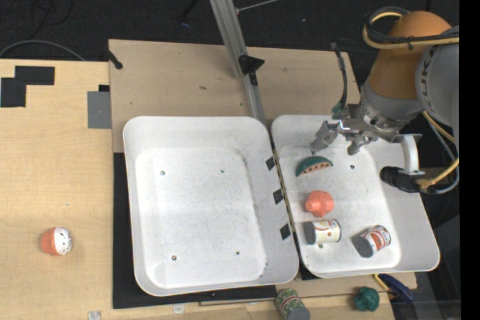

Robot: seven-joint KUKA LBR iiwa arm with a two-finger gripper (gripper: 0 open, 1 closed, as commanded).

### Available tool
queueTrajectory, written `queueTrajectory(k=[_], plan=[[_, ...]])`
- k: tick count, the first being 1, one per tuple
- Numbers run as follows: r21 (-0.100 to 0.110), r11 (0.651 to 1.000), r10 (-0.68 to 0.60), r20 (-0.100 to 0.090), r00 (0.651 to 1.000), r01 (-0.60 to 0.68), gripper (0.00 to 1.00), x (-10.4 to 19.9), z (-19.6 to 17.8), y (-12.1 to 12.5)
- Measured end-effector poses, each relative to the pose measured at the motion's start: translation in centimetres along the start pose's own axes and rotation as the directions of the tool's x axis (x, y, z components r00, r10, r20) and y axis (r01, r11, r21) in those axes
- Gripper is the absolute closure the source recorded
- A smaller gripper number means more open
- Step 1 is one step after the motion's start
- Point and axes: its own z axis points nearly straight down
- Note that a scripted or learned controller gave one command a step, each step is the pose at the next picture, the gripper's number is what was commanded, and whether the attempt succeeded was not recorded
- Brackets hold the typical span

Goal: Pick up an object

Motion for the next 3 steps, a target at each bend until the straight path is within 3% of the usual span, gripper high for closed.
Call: queueTrajectory(k=[1,2,3], plan=[[0.002,1.0,0.002,0.0,1.0,-0.002,0.0,-0.2,6.3,0.3],[-0.004,1.0,0.007,0.0,1.0,-0.007,1.0,-0.4,4.9,0.4],[-0.011,1.0,0.001,0.001,1.0,-0.001,1.0,0.6,-0.3,0.8]])
